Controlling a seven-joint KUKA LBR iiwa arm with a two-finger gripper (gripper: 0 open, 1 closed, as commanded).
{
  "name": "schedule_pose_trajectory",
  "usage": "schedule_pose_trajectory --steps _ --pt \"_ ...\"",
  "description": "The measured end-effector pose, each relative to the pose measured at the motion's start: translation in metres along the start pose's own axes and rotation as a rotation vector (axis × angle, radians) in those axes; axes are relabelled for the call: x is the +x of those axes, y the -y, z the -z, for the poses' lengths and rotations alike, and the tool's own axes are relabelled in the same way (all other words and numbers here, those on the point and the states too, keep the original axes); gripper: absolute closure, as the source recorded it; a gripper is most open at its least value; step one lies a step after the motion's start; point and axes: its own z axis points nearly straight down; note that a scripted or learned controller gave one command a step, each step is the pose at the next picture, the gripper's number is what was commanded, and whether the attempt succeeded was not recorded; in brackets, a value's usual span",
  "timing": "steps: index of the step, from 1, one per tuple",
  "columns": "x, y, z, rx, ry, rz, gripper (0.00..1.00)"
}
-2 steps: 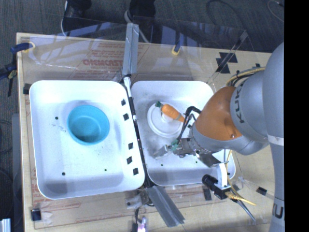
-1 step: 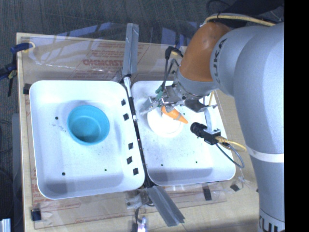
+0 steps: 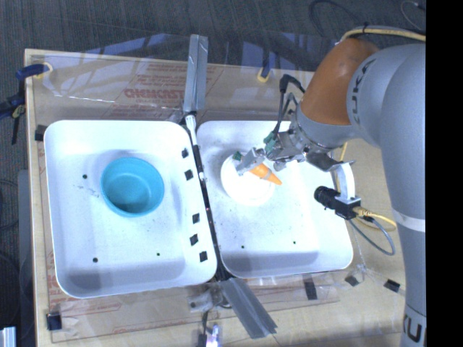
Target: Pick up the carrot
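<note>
The carrot is a small orange cone in the right bin, above a white plate. Its tip points to the lower right. My gripper reaches in from the right and sits over the plate's upper edge. The fingers are closed on the carrot's thick end, and the orange body sticks out just below them. Part of the carrot's top is hidden by the metal fingers.
A blue bowl sits in the left bin. A raised divider with black clips separates the two bins. A black cable connector hangs off the arm near the right bin's right wall.
</note>
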Motion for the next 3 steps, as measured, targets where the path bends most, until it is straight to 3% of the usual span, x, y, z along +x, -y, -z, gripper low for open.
schedule_pose_trajectory --steps 1,2,3 --pt "-0.023 -0.029 -0.082 -0.009 0.002 -0.037 0.0" --pt "-0.065 -0.053 -0.089 -0.025 0.008 0.061 0.0" --pt "-0.068 -0.057 -0.089 -0.023 0.014 0.384 0.0"
